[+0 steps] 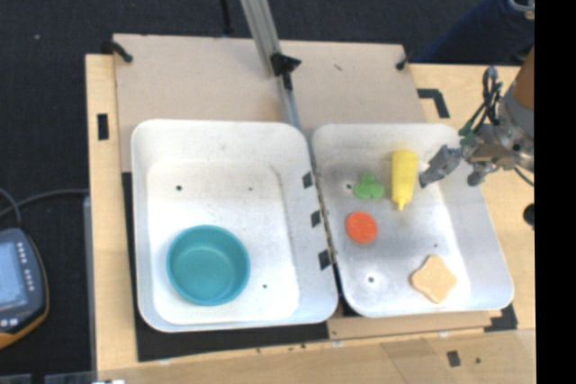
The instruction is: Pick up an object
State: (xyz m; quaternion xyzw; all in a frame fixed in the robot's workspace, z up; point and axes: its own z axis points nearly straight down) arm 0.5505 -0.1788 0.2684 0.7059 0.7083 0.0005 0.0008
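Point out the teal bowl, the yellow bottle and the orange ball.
teal bowl point(208, 263): camera view, inner floor.
yellow bottle point(403, 177): camera view, mid-body.
orange ball point(362, 227): camera view, top centre.

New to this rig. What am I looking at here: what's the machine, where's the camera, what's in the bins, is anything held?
One fixed camera looks down at a slant on a bench with two shallow white bins. The robot arm reaches in from the right; its end effector hangs over the right bin, near the upper right edge, with nothing visibly between its fingers. In the right bin lie a yellow bottle-shaped object, a small green object, a round orange-red object and a tan block. The left bin holds a teal bowl. A metal rail stands behind the bins.
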